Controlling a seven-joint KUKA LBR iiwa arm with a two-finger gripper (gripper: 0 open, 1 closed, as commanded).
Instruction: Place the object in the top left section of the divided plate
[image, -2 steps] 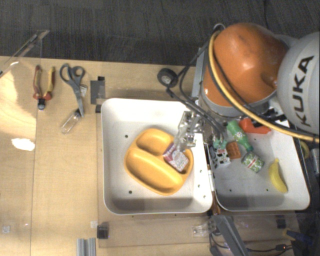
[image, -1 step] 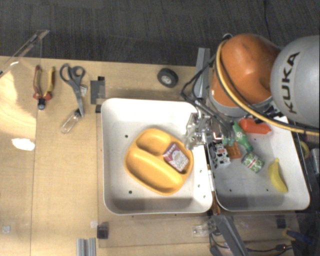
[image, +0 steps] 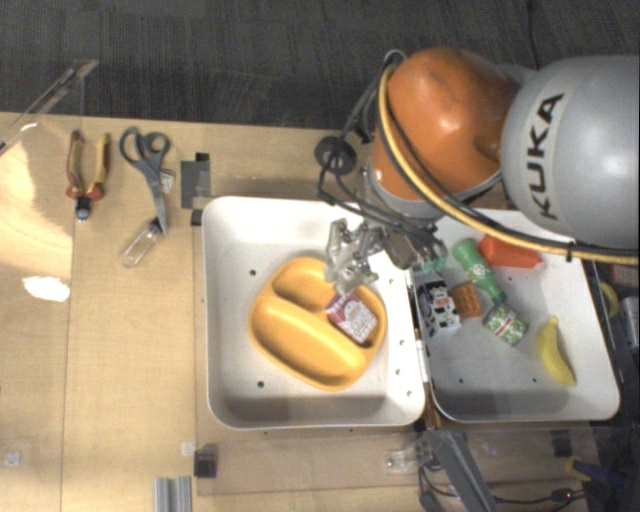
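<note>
The yellow divided plate (image: 305, 335) sits in the left bin (image: 230, 300) — a small purple-and-white packet (image: 353, 318) lies in its right section, just below the gripper (image: 349, 262); whether it grips, I cannot tell.

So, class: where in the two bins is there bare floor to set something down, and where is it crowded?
Left bin: bare strips left of and below the yellow plate. Right bin: bare along the near side, below the can and banana. Crowded at its far end, under the arm.
</note>
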